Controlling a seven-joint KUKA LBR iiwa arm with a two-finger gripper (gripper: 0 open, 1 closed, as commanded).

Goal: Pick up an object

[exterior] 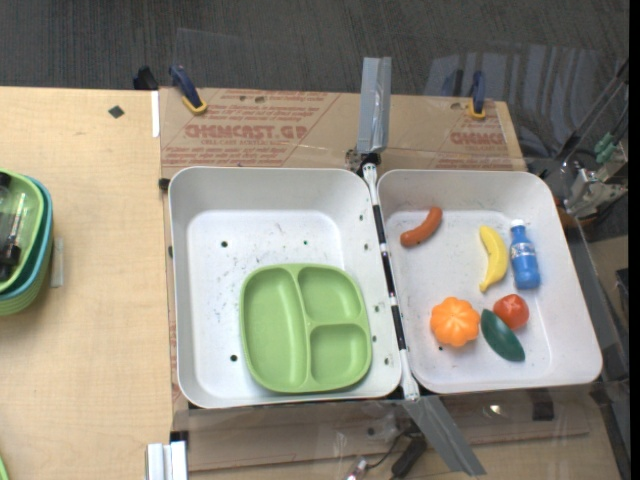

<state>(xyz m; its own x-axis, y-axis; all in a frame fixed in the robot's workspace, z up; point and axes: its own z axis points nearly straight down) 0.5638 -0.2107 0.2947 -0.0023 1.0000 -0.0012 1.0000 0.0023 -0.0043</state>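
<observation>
The right bin [560, 368] holds several small items. A brown sausage [421, 226] lies near its back left. Toward the right side, a yellow banana [490, 257] rests beside a blue bottle [524, 257] with a white cap. At the front sit an orange fruit [455, 322], a red tomato [511, 310] and a dark green piece [503, 336], close together. In the left bin [200, 268] lies a green divided plate [305, 327], with nothing on it.
A stack of green containers [20, 243] stands at the left edge of the wooden bench. Cardboard sheets [260, 123] held by clamps lie behind both bins. A metal divider post [374, 108] rises between the bins at the back.
</observation>
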